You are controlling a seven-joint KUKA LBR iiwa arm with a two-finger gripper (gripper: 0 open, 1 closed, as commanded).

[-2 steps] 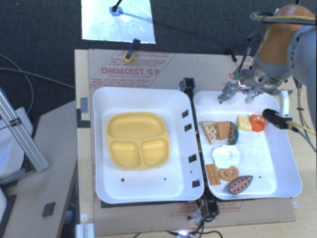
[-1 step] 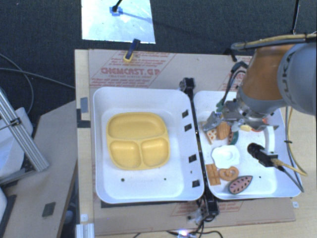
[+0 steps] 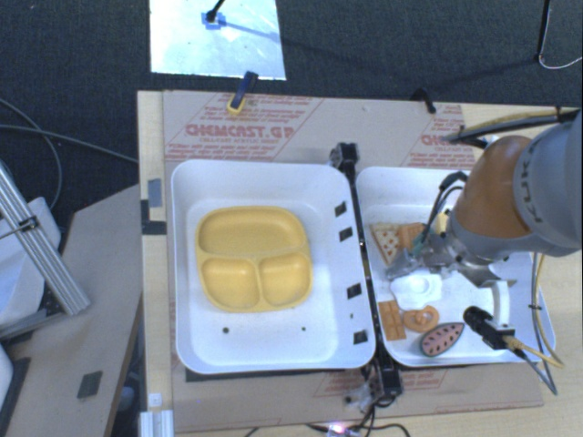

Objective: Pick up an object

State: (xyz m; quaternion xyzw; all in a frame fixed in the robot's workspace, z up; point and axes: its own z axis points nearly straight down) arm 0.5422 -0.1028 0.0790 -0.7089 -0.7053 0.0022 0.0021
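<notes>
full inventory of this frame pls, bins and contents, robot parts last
bins: 2, white, side by side on the bench
divided tray: 1, yellow, three compartments, in the left bin
waffle piece: 1, tan, right bin, upper left
white object: 1, white, right bin, middle, just under the gripper
cracker: 1, orange-tan, right bin, lower left
pretzel: 1, tan, right of the cracker
oval toy: 1, brown with pink, right bin, lower edge
reflective sheet: 1, silvery, on the floor beyond the bench
arm: 1, grey with orange band, entering from right
gripper: 1, over the right bin
</notes>
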